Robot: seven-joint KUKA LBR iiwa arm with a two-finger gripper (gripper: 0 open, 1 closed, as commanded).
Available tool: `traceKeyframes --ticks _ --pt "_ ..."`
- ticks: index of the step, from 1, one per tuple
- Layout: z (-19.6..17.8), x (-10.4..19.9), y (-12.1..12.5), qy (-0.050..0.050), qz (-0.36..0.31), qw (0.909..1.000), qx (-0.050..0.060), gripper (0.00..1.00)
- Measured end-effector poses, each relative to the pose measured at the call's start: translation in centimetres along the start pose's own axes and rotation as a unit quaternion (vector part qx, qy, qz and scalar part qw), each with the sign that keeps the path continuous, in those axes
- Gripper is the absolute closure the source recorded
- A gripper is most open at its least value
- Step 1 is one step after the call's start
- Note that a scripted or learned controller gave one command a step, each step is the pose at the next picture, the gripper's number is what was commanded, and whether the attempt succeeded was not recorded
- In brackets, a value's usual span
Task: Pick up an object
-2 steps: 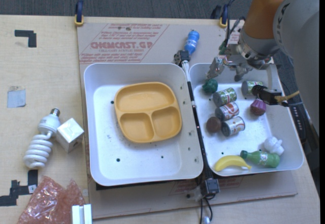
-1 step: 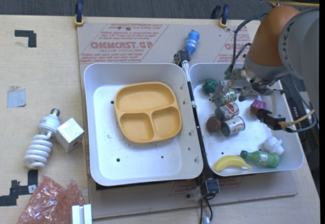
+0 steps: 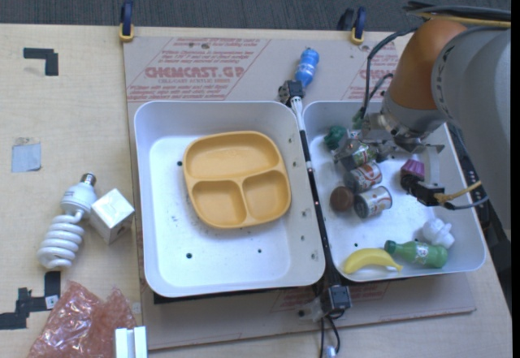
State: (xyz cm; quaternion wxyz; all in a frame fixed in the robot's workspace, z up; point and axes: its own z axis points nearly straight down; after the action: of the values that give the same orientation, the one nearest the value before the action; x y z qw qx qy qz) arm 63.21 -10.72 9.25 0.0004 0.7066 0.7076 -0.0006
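Gripper (image 3: 363,144): down in right bin, upper-left part, among the clutter; fingers lost in the dark mech + objs, so open or closed = can't tell.
Arm (image 3: 455,72): grey w/ orange band, in from right, over right bin's top-right corner.
Key relation: cans sit just below and touching-close to gripper tip; nearest obj = upper can (image 3: 367,176), directly under the tip, slightly toward the near side.
Upper can axis: lying tilted, long axis approx diagonal, upper-left to lower-right.
Lower can (image 3: 375,202): on its side just below the upper one, end face toward cam.
Likely target (judgement): upper can or green obj (image 3: 335,137) just left of gripper; nothing seen clamped yet.
Right bin (image 3: 467,255): holds cans, green obj, brown round obj (image 3: 341,199) left of lower can, magenta obj (image 3: 414,165) right of gripper, banana (image 3: 370,262) at near edge, green bottle (image 3: 418,252) lying beside banana, small white obj (image 3: 434,230) above bottle.
Banana axis: approx left-right along near wall, well apart from gripper.
Left bin (image 3: 154,186): holds one yellow divided tray (image 3: 237,179), three compartments, nothing in them.
Outside bins: blue-capped bottle (image 3: 306,66) on board behind; spiral bulb (image 3: 68,226) + white cube (image 3: 112,213) on bench at left, touching.
Risk (judgement): crowded cluster, neighbours may get shoved.
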Motion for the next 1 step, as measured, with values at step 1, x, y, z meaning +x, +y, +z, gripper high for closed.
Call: traceKeyframes --ticks 1 --pt "-1.05 -0.02 0.05 -0.001 -0.001 1.0000 -0.001 1.00"
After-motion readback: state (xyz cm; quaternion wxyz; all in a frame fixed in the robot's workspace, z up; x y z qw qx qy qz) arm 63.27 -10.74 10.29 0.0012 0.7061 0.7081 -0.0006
